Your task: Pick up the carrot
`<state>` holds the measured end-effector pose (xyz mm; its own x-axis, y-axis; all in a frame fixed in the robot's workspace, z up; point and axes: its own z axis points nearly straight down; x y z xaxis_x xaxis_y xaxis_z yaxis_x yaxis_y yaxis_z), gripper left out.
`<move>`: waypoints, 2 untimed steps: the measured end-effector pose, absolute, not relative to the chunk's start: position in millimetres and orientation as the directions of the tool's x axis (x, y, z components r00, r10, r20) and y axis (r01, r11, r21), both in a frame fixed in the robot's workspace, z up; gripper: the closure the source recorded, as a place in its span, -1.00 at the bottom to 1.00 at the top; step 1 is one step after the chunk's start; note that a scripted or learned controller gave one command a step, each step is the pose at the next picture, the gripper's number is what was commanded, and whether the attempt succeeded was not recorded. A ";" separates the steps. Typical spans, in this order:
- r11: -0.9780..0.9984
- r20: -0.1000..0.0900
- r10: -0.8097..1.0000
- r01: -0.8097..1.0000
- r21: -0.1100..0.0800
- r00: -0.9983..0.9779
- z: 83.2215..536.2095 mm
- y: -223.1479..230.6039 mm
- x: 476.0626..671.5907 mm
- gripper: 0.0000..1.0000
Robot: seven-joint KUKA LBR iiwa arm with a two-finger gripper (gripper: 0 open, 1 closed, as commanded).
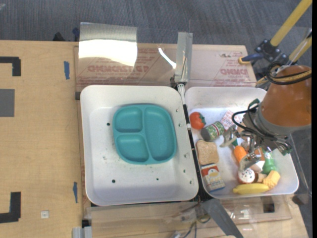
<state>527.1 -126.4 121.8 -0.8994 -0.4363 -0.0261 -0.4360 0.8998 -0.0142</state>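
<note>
— Looking at the right-hand bin [292, 182], where is the carrot [239, 153] sitting?

— It is lying among the toy food, just right of the slice of bread [207, 152] and below the small green can [213, 131]. The arm's claw [250, 145] is hanging directly over it, metal parts crowding its right side.

— Is the claw gripping it?

— I cannot tell. The wrist and cabling are hiding that part, so whether the claw is clenched or released is not showing. The carrot is looking as if it is resting on the bin floor, not lifted.

— So how far along is the task?

— I am judging the approach as done, with the arm reaching down at the right spot. The grasp itself and the lift are not confirmed.

— Anything nearby getting in the way?

— The white egg-like piece [246, 175] and the banana [250, 188] are lying below the carrot, and the tomato [197, 120] is sitting up-left of the bread. The teal divided plate [144, 133] is resting in the other bin, well left of the bread.
</note>
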 end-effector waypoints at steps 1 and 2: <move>0.906 -0.022 -0.423 -0.423 -0.018 -0.906 99.5 -123.0 513.1 -1.00; 0.906 -0.031 -0.424 -0.424 -0.021 -0.905 108.6 -120.7 515.9 1.00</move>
